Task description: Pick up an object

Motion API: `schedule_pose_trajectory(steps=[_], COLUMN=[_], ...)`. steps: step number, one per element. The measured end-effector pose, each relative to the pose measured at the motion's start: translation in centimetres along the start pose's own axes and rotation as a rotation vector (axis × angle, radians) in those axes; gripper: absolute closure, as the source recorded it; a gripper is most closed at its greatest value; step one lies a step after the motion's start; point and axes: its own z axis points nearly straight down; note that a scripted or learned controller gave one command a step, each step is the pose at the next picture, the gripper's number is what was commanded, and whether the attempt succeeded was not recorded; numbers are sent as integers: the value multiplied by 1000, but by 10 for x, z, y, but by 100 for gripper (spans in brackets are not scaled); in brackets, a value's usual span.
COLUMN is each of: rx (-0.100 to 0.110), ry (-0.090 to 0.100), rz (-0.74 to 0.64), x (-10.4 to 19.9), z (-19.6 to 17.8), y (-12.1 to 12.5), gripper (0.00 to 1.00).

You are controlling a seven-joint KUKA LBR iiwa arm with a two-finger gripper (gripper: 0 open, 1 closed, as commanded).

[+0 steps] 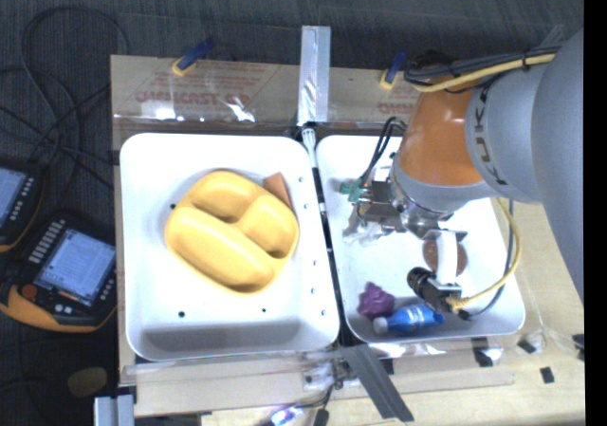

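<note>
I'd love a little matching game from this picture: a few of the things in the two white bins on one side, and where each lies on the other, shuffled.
Things:
1. large yellow rounded plastic object
2. small purple crumpled object
3. blue plastic bottle
4. grey arm with the orange band

Places:
A. right bin, along the near wall
B. middle of the left bin
C. reaching over the right bin
D. right bin, just left of the bottle

Pairs: 1-B, 2-D, 3-A, 4-C

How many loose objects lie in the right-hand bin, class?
3 visible: a purple object at the near side, a blue bottle just right of it, and a brown object beside the arm. The arm may hide more.
</note>
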Motion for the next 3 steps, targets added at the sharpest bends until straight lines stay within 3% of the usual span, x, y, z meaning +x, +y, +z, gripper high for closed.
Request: schedule_pose_trajectory(steps=[1,2,3], rx=[0,-3,-5], ry=[0,-3,-3], rz=[0,-309,-615], x=[0,-48,-62], z=[0,6,6], y=[0,139,156], gripper=[0,0,0])
